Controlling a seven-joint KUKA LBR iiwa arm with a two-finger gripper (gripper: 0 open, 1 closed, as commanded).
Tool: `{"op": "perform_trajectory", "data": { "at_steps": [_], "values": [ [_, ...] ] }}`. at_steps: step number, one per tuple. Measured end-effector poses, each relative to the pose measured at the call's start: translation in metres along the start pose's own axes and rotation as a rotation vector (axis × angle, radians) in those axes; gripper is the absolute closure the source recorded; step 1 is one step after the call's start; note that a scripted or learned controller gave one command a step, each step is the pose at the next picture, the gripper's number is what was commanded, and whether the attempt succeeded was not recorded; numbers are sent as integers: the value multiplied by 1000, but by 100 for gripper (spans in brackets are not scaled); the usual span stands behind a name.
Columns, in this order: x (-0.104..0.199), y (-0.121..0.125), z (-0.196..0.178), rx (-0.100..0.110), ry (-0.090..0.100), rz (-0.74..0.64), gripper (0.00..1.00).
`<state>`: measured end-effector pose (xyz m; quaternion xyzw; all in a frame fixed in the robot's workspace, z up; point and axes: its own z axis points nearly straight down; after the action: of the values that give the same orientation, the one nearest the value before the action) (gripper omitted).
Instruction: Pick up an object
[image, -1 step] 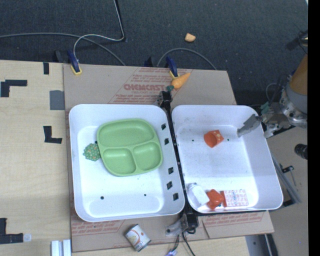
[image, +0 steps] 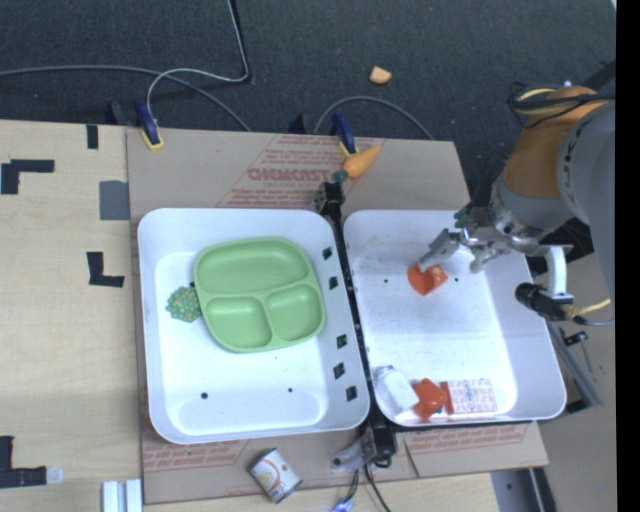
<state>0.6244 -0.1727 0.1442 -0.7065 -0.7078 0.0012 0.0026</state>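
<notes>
We see the grey arm's two-finger gripper (image: 448, 257) in the right white bin (image: 520, 330), just above a small orange block (image: 427, 279). A green divided plastic plate (image: 260, 292) lies in the left white bin (image: 165, 330).

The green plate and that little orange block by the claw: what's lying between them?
In the camera view, between the green plate and the orange block run the two bins' adjoining rims with black clips, then bare white bin floor. The claw hangs just above the block.

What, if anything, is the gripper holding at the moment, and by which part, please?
It cannot be told. The gripper sits over the right bin, right at a small orange-red object, but the view does not settle whether that object is between its fingers.
</notes>
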Motion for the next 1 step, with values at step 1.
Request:
{"op": "perform_trajectory", "data": {
  "at_steps": [1],
  "values": [
    [40,20,53,-2,-1,0,0]
  ]
}}
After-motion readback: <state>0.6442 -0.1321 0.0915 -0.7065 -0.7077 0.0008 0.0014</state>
